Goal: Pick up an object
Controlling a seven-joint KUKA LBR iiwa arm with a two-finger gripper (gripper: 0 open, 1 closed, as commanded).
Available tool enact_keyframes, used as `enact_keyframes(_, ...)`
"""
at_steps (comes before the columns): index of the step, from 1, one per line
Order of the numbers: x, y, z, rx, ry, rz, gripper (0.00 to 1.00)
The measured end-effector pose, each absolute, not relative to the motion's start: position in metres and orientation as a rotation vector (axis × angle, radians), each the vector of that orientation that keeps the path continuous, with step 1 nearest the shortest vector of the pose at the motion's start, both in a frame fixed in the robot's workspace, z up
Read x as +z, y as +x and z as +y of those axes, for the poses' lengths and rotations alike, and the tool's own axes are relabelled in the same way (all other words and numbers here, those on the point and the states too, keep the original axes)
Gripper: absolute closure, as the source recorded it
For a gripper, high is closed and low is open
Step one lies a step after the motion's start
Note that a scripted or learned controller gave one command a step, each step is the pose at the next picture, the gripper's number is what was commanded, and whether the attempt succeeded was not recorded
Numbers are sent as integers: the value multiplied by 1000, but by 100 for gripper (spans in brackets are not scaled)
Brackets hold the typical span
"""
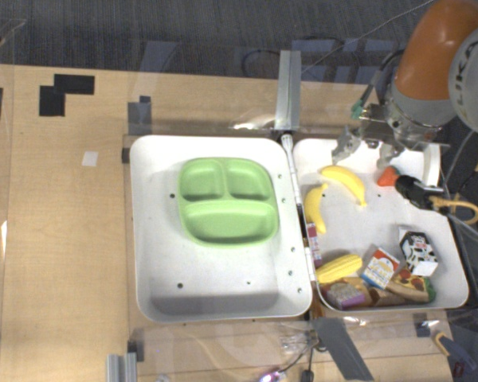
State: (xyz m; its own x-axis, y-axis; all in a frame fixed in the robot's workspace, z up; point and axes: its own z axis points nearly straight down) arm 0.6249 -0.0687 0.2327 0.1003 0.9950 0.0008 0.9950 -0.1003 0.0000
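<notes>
The right bin (pixel 454 237) holds several toy foods. A yellow banana (pixel 344 181) lies near its back, and a second banana (pixel 314 211) lies by the left wall. A small orange-red piece (pixel 387 177) sits at the back right. Along the front are a corn cob (pixel 339 267), a small blue and white box (pixel 379 269), a black and white carton (pixel 418 251), a purple packet (pixel 348 294) and a pizza slice (pixel 408 286). My gripper (pixel 365 138) hangs over the bin's back edge, just above and behind the first banana.
The left bin (pixel 155 237) bears a green divided plate (pixel 227 200). A metal post (pixel 289 86) stands behind the wall between the two bins. The grey and orange arm (pixel 438 46) and its cables cover the back right corner.
</notes>
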Motion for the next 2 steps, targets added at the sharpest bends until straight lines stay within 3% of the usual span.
enact_keyframes(1, 131, 638, -114, 0, -2213, -2229, 0)
enact_keyframes(2, 89, 636, -133, -11, -2193, -2260, 0)
